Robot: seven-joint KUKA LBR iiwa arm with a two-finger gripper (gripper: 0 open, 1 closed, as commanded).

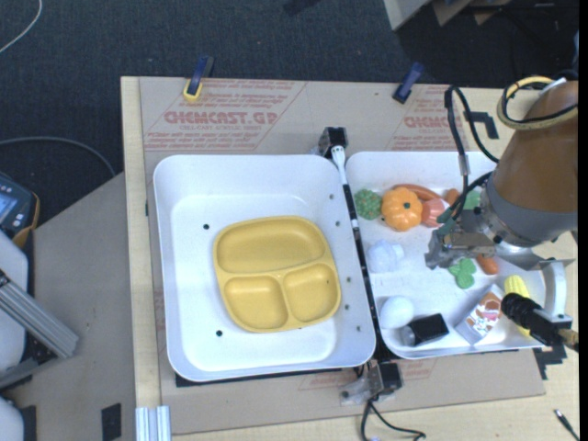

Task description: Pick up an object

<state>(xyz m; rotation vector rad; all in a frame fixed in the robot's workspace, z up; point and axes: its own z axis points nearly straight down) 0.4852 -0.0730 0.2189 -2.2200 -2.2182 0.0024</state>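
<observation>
- The left bin (175,246) holds a yellow divided plate (274,272) with three compartments, lying flat near the middle.
- The right bin (404,162) carries the clutter: a green broccoli-like piece (368,203) just beside an orange toy pumpkin (402,208), a white ball (397,311), a black block (427,329), a small printed carton (482,318) and a yellow piece (516,288).
- The arm (537,168) (grey, with an orange band) reaches over the right bin.
- Its end effector (457,251) hangs low just right of the pumpkin, above a green item (463,273) and touching none that can be made out.
- Whether it is spread or closed, I cannot tell.
- Both bins sit on the table (147,136).
</observation>
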